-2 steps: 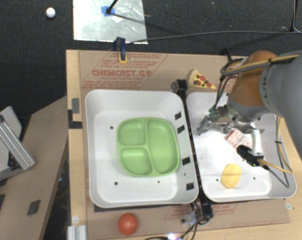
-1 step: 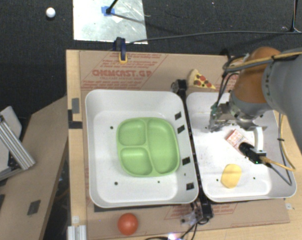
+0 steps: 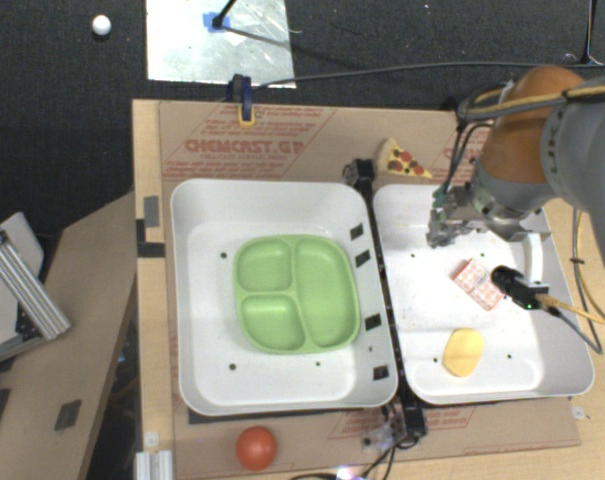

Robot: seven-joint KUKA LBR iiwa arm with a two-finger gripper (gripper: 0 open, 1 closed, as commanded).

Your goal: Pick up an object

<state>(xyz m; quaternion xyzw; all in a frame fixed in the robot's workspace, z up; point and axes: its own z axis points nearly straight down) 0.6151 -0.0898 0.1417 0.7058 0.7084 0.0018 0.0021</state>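
Your gripper (image 3: 444, 230) hangs over the back part of the right bin (image 3: 562, 368); can't tell its grip state from this angle. Nearest object is the small red-and-white packet (image 3: 473, 282), just beside it toward the front right, lying on the bin floor, with a yellow piece (image 3: 463, 352) further front. Left bin (image 3: 197, 268) holds a green divided plate (image 3: 294, 293).

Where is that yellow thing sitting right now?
The yellow object lies near the front of the right bin, below the small pink patterned packet.
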